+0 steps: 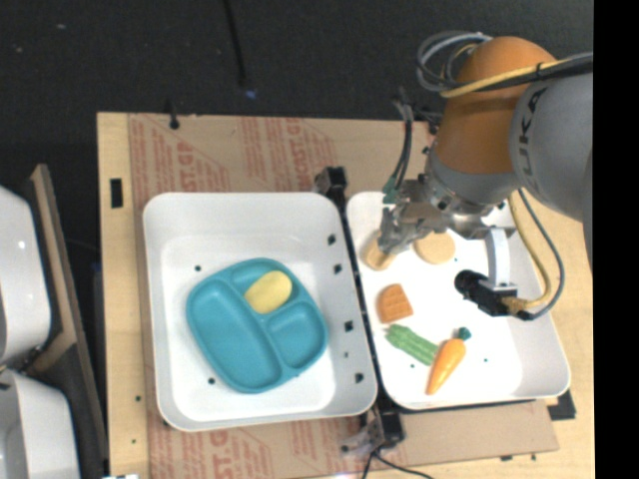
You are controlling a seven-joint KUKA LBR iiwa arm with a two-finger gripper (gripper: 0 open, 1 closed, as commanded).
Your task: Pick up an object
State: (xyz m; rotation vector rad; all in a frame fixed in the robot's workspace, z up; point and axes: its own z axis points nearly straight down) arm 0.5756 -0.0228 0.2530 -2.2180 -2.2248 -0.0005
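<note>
Tan, rounded food piece [374, 257] under the gripper [391, 239] in the right bin [539, 367].
Gripper reaches down at the bin's upper left corner, touching or just above the piece; whether it is open or closed cannot be told. An orange wedge [393, 302] lies just below.

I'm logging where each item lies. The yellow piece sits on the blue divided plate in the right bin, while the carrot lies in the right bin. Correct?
Not quite. The camera view shows the blue divided plate with the yellow piece in the left bin. The carrot does lie in the right bin.
</note>
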